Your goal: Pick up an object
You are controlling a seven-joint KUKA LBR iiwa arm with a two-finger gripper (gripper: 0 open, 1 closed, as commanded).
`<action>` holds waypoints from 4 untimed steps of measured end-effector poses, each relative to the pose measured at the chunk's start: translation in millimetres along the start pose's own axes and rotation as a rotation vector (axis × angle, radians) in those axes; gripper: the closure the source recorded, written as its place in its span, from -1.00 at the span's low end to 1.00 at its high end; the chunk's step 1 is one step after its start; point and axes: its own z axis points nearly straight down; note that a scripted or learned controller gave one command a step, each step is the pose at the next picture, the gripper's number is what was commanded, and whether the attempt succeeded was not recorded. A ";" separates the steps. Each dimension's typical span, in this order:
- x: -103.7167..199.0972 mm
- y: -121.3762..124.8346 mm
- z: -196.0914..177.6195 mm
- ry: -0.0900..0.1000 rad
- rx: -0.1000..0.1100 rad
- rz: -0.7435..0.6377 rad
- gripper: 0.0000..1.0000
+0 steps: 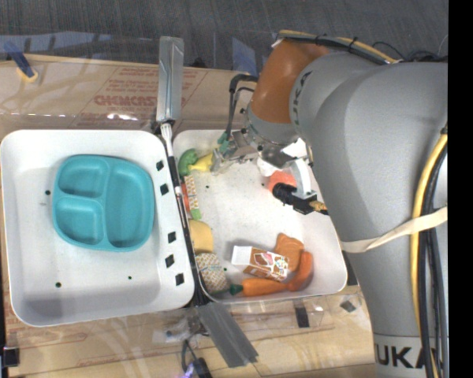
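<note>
A robotics lab: a large grey industrial arm with an orange band (363,132) reaches over a worktop of taped brown cardboard (87,93) bearing two shallow white plastic bins (16,235), with cables (426,235) and dark carpet (102,6) beyond

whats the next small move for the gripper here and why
Probably a short descent onto the yellow-green toy at the top left corner of the right bin. The gripper sits low beside that toy, and nothing shows between its fingers, so no pick has been made yet. The carrot and other items lie farther off at the bin's near edge.
</note>
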 end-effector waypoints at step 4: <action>-78.3 -63.3 -129.1 0.001 -0.003 0.373 -1.00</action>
